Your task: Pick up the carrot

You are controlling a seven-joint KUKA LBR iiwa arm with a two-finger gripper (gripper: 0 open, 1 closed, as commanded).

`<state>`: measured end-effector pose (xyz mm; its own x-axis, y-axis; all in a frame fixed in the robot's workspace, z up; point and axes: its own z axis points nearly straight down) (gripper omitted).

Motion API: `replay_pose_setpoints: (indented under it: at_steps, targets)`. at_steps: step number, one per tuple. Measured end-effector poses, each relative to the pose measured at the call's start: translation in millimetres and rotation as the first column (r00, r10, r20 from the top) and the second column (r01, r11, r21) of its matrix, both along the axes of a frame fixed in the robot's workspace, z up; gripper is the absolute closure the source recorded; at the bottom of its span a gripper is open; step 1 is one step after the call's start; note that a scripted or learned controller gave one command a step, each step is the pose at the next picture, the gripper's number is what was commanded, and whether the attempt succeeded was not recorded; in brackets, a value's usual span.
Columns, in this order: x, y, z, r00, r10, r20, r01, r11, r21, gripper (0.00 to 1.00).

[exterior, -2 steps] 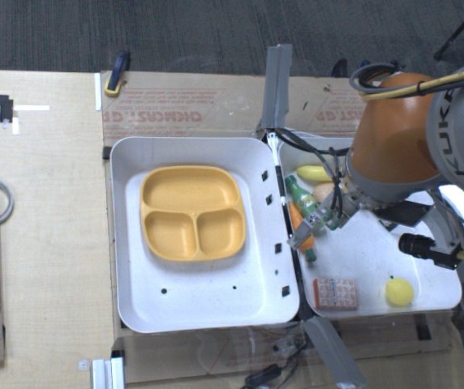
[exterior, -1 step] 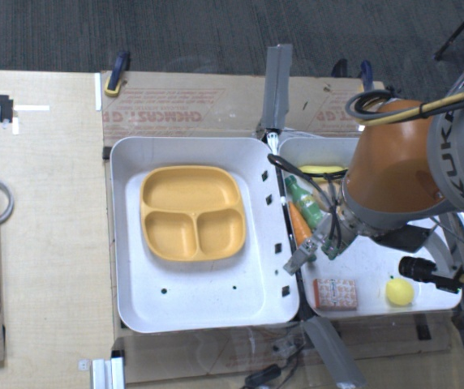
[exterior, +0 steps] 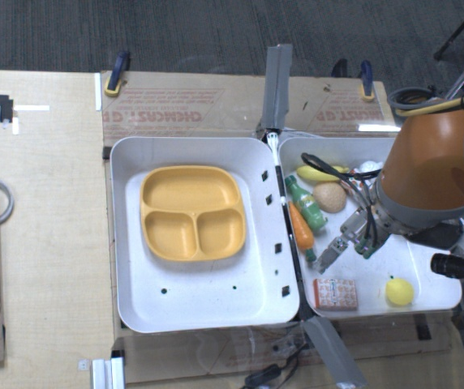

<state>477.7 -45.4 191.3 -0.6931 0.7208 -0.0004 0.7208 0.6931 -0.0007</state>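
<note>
A: Where is the carrot (exterior: 301,227) for you?

B: You will find it in the right bin (exterior: 435,302), hard against that bin's left wall. Its long axis runs up and down your view, tilted a little: the thicker end sits toward the far side, beside the green bottle (exterior: 306,203), and the narrow tip points toward the near side and slightly right.

A: And the tool (exterior: 336,251)?

B: You see it just right of the carrot's near tip, hanging off the grey arm with the orange band (exterior: 427,164) that comes in from the right. Nothing shows between its fingers. You cannot tell from here whether it stands wide or narrow, since the fingers blur together at this angle. Whether it touches the carrot, you cannot tell either.

A: What else lies around the carrot?

B: To its right you have the green bottle touching or nearly touching it, then a tan rounded thing (exterior: 329,198) beyond the bottle, and a banana (exterior: 320,173) farther back. Nearer than the carrot's tip sits 1 small patterned box (exterior: 335,294), and well right of that a lemon (exterior: 400,292). Left of the carrot, past the divider, the left bin (exterior: 135,298) carries 1 yellow tray (exterior: 192,212) with 3 compartments.
</note>
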Motion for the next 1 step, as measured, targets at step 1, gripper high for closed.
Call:
replay_pose_setpoints:
  at_steps: [1]
  targets:
    - [22.4,50.8,-0.3,0.983,0.181,0.001,-0.181,0.983,0.000,0.00]
